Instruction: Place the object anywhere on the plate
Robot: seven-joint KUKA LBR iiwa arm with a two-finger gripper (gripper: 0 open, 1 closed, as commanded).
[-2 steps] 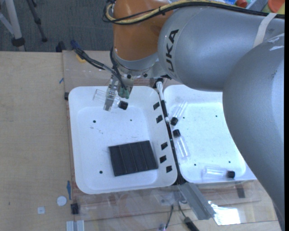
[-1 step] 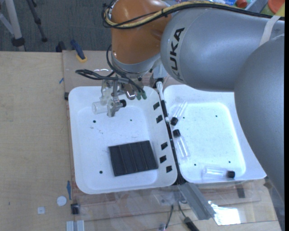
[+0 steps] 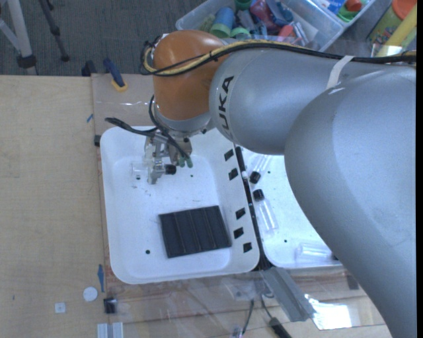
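Here, at the left of the frame, a bare wooden bench (image 3: 46, 198) runs from top to bottom, with a few small bits near its lower edge: a white disc (image 3: 90, 294) and a small black piece (image 3: 110, 305). A blue clamp (image 3: 116, 79) sits near the upper left corner of the left bin (image 3: 125, 244).

The left bin is white and shallow. In its lower middle lies the plate (image 3: 195, 230), a dark ribbed rectangle, flat and slightly tilted in the frame. Above it, in the upper part of the same bin, the gripper (image 3: 158, 165) hangs low under the orange band (image 3: 185, 72). Whether it is open or closed cannot be told. Just left of it lies something clear and faint (image 3: 139, 170), which may be the object; it is too blurred to name. It is well apart from the plate.

Between the bins runs a dark divider (image 3: 251, 204) with black tabs. The right bin (image 3: 291, 231) is mostly covered by the grey arm (image 3: 330, 145), which fills the right of the frame. At the top, behind the arm, a clear tub (image 3: 277, 20) holds coloured toys.
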